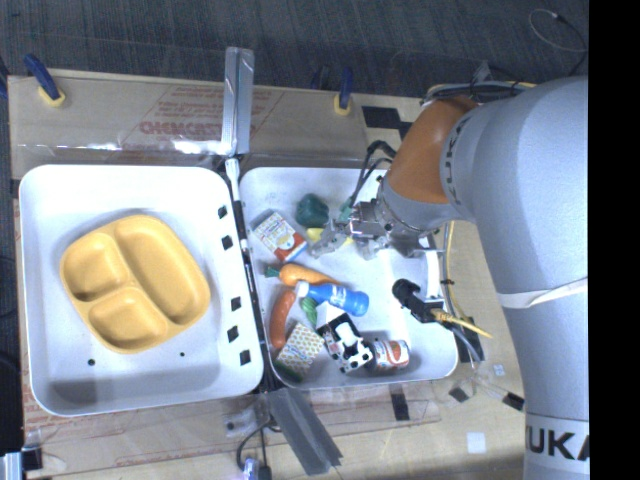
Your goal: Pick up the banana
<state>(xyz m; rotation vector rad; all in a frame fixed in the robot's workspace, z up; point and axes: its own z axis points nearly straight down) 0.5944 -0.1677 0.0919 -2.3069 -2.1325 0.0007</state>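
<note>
Toward 11 o'clock from the middle of the right bin (290, 180) lies a small pale yellow piece that I take for the banana (320, 238), though it is partly covered and I am not fully sure. It sits between a green object (312, 209) at its 12 o'clock and an orange carrot (300, 273) at its 6 o'clock, with a small carton (275, 233) at its 9 o'clock.

The claw (343, 231) is low over the bin, just at the 3 o'clock side of the banana, perhaps touching it. I cannot tell if the claw is released or clenched, and I see nothing clearly held in it.

I judge the banana to be a light toy, rather stiff, with a smooth and curved skin that can slip out easily. The best place to take it is across its middle, at the narrow width, not at the tapering ends. The neighbours are close, so the approach needs care not to pinch the carton or the carrot together with it.
</note>
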